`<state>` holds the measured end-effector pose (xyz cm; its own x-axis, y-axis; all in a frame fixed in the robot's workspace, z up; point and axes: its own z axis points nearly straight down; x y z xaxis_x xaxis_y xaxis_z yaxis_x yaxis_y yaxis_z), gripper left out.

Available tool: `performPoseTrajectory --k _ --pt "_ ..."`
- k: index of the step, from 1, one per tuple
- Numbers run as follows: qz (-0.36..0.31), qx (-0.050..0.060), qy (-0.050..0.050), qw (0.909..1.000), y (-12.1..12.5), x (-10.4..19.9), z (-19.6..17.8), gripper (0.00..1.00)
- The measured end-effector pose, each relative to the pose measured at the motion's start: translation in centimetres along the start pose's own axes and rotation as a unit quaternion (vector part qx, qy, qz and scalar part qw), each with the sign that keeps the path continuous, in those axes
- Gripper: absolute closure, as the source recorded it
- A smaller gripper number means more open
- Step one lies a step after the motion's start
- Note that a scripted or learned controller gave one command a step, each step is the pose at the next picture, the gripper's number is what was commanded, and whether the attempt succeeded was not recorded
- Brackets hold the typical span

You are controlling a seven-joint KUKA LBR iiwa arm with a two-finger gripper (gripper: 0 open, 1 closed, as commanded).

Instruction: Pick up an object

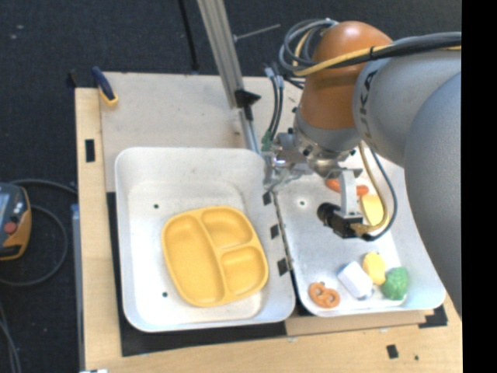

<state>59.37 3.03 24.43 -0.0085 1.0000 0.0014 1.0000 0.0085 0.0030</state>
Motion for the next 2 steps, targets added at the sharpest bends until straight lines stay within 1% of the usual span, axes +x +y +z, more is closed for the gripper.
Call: performPoseTrajectory --k 1,2 --pt "0.000 0.000 0.000 1.0000 1.46 5.05 -0.81 1.00" --pt "0.003 0.002 -0.001 1.0000 1.38 4.69 -0.76 0.00"
